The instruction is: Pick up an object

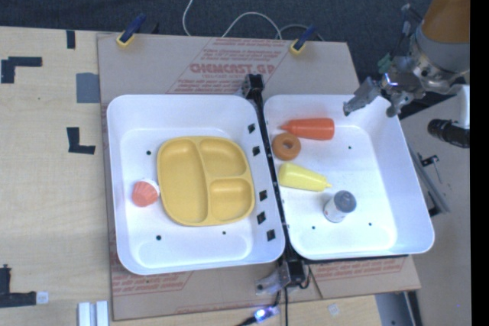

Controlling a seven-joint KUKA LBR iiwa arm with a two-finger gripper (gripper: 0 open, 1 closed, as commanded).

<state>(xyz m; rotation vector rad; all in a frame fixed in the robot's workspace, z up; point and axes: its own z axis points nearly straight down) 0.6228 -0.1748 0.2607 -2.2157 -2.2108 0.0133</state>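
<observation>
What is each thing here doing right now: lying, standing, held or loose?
Orange plastic carrot: lying flat, right bin.
Small brown ring doughnut: flat, beside the carrot.
Yellow plastic cone: on its side.
Small grey and white cylinder: loose, right bin.
Yellow divided plastic tray: flat, left bin.
Small pink shell-shaped toy: beside the tray.
End effector: above the right bin's far corner.

The arm has a rounded orange band above a grey wrist section. Below it sits a metallic gripper assembly of grey, angular parts, with thin dark cabling beside the wrist.
</observation>
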